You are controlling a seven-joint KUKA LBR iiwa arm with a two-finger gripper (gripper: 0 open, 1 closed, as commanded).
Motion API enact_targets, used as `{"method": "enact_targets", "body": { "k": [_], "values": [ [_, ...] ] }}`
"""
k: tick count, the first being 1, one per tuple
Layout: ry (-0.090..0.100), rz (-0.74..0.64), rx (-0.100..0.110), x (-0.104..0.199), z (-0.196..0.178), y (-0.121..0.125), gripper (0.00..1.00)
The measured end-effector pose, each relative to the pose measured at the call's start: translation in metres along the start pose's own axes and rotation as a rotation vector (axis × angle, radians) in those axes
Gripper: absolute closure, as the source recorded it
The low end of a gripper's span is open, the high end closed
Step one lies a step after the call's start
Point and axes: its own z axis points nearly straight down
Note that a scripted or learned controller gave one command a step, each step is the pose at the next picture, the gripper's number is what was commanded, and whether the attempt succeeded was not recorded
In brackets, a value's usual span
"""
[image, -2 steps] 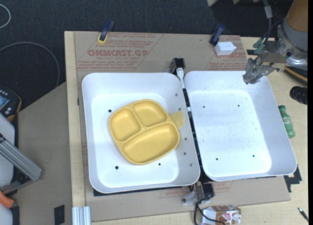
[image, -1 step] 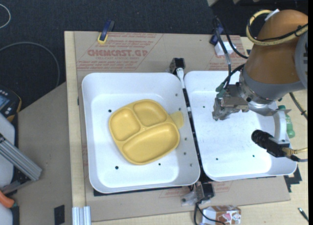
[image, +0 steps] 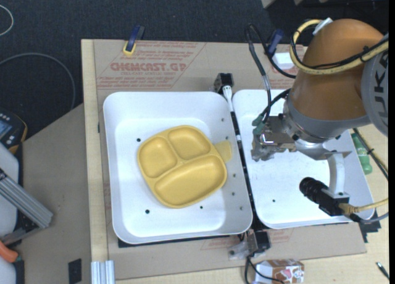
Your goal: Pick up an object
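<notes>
Dark carpet surrounds a cardboard-topped bench (image: pixel 185 66) on which two shallow white bins are set side by side. Nearest the camera, the front rim of the left bin (image: pixel 179 230) is seen, and within that bin a yellow divided plate (image: pixel 181 165) is laid flat, roughly centred, its three compartments facing up. To the right, the right bin (image: pixel 290 215) is occupied by the arm, whose gripper (image: pixel 264 144) is positioned low at that bin's left side, well apart from the plate; whether it is open or closed cannot be told. The approach step is judged to be in hand, with nothing grasped. The next move calls for travel over the divider and descent onto the plate's rim. Farther back, red lettering on the cardboard is read as "CHEMCAST GP".
</notes>
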Motion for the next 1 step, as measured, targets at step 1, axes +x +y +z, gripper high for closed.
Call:
{"method": "enact_targets", "body": {
  "k": [1],
  "values": [
    [-0.001,0.003,-0.012,0.0218,-0.079,0.0023,1.0]
  ]
}}
